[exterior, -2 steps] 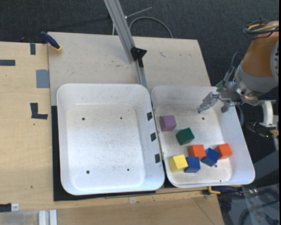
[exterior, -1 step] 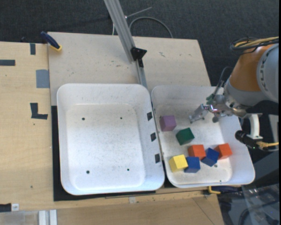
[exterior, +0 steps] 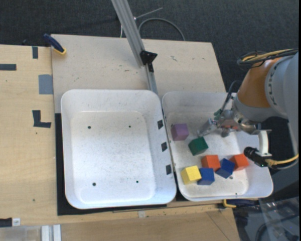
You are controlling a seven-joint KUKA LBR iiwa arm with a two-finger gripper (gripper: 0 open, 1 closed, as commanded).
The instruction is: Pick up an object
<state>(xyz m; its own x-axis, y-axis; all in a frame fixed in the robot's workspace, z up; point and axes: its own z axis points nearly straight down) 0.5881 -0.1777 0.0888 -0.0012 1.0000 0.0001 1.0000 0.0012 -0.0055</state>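
The gripper [exterior: 210,127] hangs over the right bin [exterior: 256,187], in its upper middle part, with the arm [exterior: 271,87] reaching in from the right. Whether the fingers are open or closed cannot be told; nothing is seen between them.

Key relation: the green cube [exterior: 197,145] is the nearest object. It lies just below and slightly left of the gripper, toward the front edge of the bin, close but apart. The purple cube [exterior: 179,131] lies to the left of the gripper, a little farther off, near the wall shared with the left bin [exterior: 70,109]. As a judgement, a short move forward and down brings the gripper onto the green cube. Both blocks are cubes, so neither has a long axis to align with; the green one sits turned at an angle to the bin walls.

Count, right bin:
- green cube: one
- purple cube: one
- orange cubes: two, [exterior: 210,161] and [exterior: 240,161]
- blue cubes: two, [exterior: 206,176] and [exterior: 226,167]
- yellow cube: one [exterior: 191,174]

Total: seven cubes. The five in the front row are packed closely, several touching.

Both bins rest on the worktop [exterior: 105,64].
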